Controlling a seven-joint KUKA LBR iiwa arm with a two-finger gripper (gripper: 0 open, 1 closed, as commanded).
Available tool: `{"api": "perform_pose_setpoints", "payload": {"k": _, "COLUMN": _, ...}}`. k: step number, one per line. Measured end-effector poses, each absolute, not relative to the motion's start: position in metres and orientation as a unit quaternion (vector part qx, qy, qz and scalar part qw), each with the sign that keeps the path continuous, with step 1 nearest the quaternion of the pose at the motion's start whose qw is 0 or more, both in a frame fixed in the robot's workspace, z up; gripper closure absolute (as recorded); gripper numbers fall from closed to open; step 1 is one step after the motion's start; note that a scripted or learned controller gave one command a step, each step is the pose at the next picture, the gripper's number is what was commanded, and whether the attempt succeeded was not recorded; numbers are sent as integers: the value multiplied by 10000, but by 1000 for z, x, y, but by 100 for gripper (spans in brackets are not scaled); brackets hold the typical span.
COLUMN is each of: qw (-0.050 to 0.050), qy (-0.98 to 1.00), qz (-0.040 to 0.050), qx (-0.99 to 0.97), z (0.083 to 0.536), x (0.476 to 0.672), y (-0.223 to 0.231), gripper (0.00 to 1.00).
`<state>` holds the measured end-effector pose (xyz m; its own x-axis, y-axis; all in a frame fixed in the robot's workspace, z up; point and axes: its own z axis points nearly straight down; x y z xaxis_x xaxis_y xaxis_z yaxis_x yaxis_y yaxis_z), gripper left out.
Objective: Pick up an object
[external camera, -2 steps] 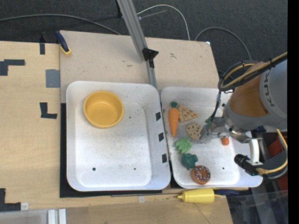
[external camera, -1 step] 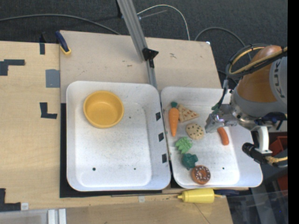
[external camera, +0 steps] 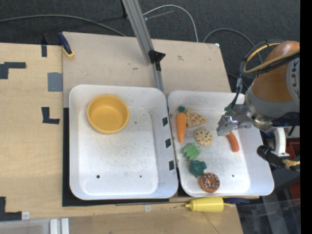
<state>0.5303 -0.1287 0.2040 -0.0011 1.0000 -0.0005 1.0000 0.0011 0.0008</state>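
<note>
The pale wooden surface (external camera: 29, 145) carries strips of dark tape at its far left; a blue clamp with a yellow tip (external camera: 66, 45) sits near its upper edge; the left bin (external camera: 80, 179) holds a yellow bowl (external camera: 108, 113), upright, in its upper left part; a grey metal bar (external camera: 139, 23) runs down at a slant from the top and ends between the two bins.

The right bin (external camera: 241, 177) holds the toy foods; along its left side lies a carrot (external camera: 181, 124), green top pointing away from the camera; just beside it to the right is a pizza slice (external camera: 196, 119); below that a speckled cookie (external camera: 203, 137); below the carrot a light green leafy piece (external camera: 191, 151) and, touching or nearly touching it, a darker green broccoli piece (external camera: 197, 168); nearest the front rim lies a chocolate doughnut with sprinkles (external camera: 209, 182); a yellow bottle (external camera: 206, 204) lies on its side on the surface just outside the front rim of this bin.

Further right, the pincer (external camera: 227, 126) hangs over the right bin's upper right part, at the end of the grey arm with its orange band (external camera: 278, 74); whether it is spread or pressed together I cannot tell; a small orange sausage (external camera: 233, 142) lies slanted on the bin floor just below and to the right of the pincer, close to it, nothing visibly pinched.
</note>
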Motion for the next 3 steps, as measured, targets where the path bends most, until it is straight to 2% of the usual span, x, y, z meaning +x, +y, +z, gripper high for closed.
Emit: {"api": "perform_pose_setpoints", "payload": {"k": 3, "qw": -13, "qy": 7102, "qz": 0, "qx": 7040, "z": 205, "x": 550, "y": 52, "gripper": 100}}
